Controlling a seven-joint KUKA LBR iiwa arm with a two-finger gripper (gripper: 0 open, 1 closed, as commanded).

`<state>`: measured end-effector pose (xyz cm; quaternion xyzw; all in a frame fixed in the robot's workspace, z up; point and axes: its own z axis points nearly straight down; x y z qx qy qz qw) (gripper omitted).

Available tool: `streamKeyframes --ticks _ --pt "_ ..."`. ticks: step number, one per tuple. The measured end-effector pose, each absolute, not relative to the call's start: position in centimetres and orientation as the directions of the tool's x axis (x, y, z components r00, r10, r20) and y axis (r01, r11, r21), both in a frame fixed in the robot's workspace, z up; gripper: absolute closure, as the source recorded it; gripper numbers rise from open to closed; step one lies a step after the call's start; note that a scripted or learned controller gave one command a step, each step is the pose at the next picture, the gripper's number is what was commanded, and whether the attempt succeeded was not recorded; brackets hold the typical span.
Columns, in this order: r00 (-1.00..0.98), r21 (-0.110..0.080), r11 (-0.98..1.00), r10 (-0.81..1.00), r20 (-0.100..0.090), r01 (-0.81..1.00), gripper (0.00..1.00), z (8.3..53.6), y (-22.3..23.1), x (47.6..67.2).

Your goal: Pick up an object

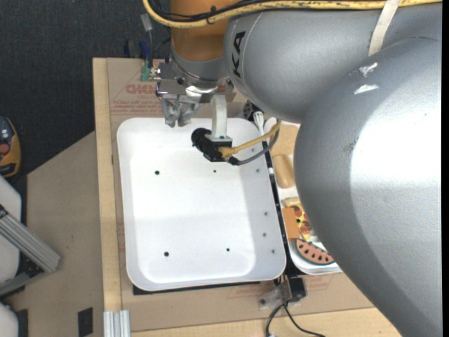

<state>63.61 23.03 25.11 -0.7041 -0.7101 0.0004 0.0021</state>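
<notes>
My gripper [178, 118] hangs over the far edge of the left white bin [140, 209], near its back left corner. Its two grey fingers stand slightly apart, open, with nothing between them. The objects lie in the right bin [279, 188], mostly hidden under my arm: a tan block [283, 170], an orange and yellow piece [297, 220], and a red slice-shaped toy [313, 253]. My gripper is well to the left of and behind them. A black cable mount [208, 144] on a white bracket hangs beside the gripper.
The grey arm and its orange band [203, 5] cover the right bin's far and right parts. A brown cardboard border [105, 188] surrounds the bins. Metal rails [28, 244] lie off the bench at the left. A cable [280, 314] runs at the front edge.
</notes>
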Motion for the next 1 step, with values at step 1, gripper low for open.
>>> streamKeyframes --ticks 1 --pt "-0.001 0.018 0.001 1.0 0.004 1.0 1.0 38.62 21.18 66.75"
